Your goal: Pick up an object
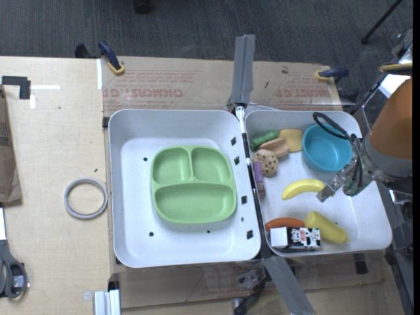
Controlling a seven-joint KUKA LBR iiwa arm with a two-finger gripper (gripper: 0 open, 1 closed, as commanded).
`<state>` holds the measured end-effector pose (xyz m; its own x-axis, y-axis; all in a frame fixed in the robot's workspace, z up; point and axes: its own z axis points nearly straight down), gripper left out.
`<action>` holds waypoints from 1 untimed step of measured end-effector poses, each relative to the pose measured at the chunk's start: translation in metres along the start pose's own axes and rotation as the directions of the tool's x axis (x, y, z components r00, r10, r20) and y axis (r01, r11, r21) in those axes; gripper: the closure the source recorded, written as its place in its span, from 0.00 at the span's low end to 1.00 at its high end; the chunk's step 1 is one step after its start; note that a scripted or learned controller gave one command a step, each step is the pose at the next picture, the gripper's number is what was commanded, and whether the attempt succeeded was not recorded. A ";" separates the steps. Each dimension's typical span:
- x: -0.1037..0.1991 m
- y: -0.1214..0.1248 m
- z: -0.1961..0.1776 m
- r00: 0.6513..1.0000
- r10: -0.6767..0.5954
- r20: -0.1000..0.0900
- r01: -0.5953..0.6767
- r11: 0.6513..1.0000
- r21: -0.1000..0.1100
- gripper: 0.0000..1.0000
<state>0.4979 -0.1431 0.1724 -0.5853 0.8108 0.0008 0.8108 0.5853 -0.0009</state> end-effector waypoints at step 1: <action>0.014 0.061 -0.084 0.987 0.158 0.001 -0.158 0.987 0.000 1.00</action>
<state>0.5390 -0.0964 0.2563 -0.4498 0.8931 -0.0008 0.8931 0.4498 -0.0012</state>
